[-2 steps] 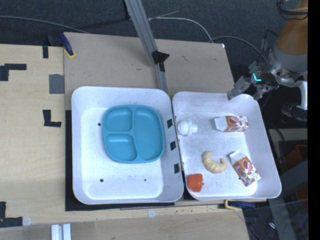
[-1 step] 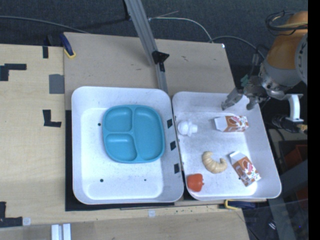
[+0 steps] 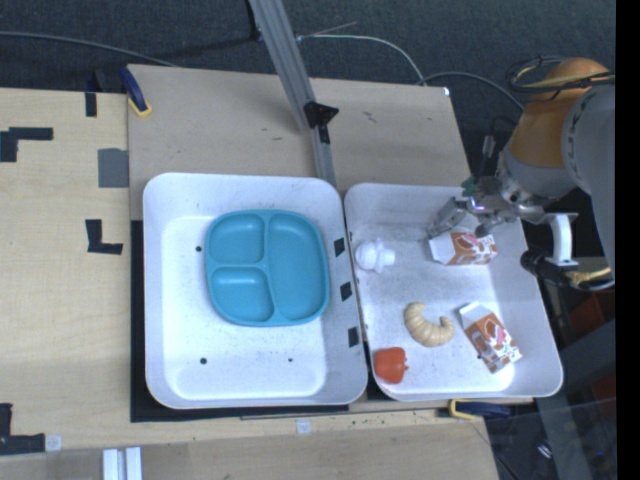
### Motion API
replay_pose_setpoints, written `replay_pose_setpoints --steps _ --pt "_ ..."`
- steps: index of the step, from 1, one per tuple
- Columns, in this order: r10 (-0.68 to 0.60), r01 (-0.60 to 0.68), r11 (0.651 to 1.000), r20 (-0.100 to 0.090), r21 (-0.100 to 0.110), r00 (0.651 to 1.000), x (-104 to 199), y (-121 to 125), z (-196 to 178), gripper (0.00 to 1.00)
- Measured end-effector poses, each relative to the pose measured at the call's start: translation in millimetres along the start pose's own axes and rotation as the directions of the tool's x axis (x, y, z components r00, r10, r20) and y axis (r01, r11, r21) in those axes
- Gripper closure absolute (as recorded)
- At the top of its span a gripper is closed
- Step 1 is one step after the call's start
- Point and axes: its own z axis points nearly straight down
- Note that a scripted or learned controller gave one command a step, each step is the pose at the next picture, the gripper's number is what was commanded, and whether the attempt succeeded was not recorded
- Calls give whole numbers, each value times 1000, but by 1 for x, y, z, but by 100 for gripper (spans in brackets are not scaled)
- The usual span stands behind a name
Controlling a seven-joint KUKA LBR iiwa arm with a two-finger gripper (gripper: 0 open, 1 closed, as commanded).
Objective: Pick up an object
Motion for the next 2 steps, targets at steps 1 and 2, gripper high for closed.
replay_pose_setpoints --steps 1,2 --pt "0 0 1000 1 -7 1000 0 1 20 0" --pt "-1 1 1000 0 -4 1000 1 1 12 100"
